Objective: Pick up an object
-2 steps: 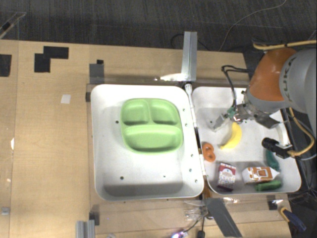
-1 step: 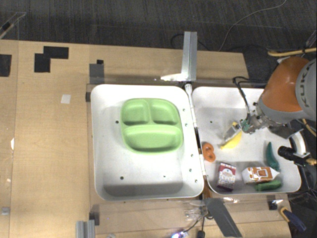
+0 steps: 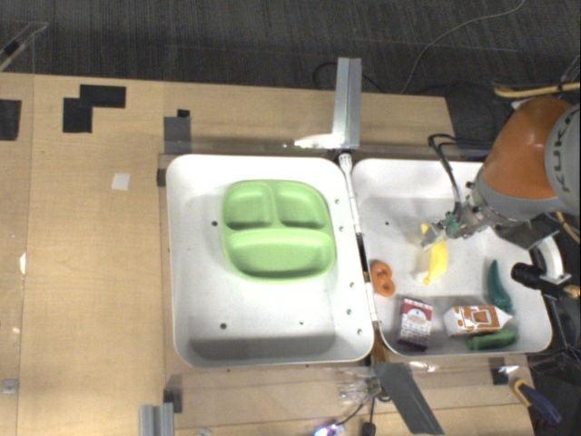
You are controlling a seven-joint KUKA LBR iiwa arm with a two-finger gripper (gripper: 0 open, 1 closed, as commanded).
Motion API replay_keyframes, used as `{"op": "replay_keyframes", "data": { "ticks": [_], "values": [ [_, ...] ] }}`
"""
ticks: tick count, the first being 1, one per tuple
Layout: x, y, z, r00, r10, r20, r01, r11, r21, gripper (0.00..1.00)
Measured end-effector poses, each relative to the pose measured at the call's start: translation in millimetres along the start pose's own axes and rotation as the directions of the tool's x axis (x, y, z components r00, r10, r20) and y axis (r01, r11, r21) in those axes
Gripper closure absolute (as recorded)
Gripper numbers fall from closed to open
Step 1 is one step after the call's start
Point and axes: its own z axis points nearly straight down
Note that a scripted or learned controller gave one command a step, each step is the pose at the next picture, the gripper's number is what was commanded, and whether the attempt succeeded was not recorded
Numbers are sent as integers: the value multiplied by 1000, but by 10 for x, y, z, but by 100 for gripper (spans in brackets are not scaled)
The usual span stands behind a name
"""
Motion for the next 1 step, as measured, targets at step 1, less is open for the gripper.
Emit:
{"op": "replay_keyframes", "data": {
  "ticks": [1],
  "values": [
    [360,554,-1346,997,79,-3,-79,997,13,100]
  ]
}}
